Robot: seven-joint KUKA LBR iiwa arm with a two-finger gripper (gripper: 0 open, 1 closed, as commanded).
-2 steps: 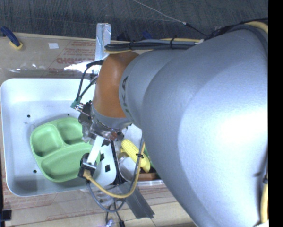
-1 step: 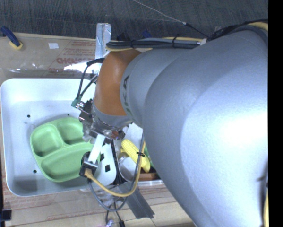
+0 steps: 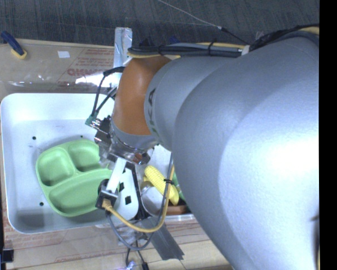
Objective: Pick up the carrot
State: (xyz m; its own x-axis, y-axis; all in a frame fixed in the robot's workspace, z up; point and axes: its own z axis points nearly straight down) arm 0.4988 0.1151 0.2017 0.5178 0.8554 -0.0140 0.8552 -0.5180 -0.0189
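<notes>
While the arm (image 3: 230, 128) covers the right bin, tool (image 3: 118, 198) low beside green tray (image 3: 67, 176), finger state unclear.

1. The left bin (image 3: 16, 151) is being carried by the table (image 3: 55, 246), to the left of the arm (image 3: 241, 151).
2. A divided plate (image 3: 67, 179) is being held inside the left bin, toward its near right part.
3. The claw (image 3: 115, 198) is being positioned just right of the plate, at its near edge.
4. An ear of corn (image 3: 160, 181) is being kept just right of the claw, beneath the arm.
5. A clamp (image 3: 13, 45) is being held at the far left corner, behind the bin.
</notes>
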